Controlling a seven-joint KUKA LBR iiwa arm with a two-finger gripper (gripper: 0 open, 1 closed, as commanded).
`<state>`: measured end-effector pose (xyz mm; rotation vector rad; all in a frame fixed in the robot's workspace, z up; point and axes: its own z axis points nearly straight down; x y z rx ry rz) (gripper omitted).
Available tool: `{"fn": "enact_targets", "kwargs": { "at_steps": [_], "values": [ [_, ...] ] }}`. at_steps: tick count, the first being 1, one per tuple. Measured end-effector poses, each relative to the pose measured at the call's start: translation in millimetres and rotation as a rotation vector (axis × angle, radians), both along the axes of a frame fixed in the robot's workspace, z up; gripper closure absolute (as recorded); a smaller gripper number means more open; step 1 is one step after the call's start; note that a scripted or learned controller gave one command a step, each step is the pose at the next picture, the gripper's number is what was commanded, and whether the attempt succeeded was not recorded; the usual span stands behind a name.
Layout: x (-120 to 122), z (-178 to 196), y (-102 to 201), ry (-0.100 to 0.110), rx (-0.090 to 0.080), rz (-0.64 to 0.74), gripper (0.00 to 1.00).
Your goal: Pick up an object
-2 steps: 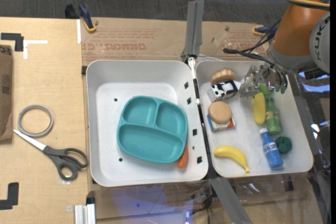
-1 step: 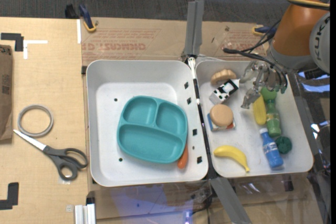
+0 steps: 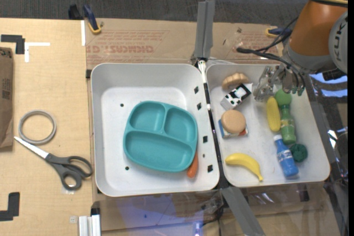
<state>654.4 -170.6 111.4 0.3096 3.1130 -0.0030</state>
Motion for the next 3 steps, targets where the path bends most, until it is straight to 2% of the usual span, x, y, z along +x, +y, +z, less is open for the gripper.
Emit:
{"fn": "enact_targets", "kwargs": {
  "at_steps": [1,2,3],
  "values": [
    [-71.1,-19.0,-26.6,0.010,0.004,-0.261,1.00],
    [-68.8,99.7,65.8,0.008,0.006,-0.372,1.00],
    [-38.9,123.2,90.0,0.008,0.005,-0.445,1.00]
  ]
}}
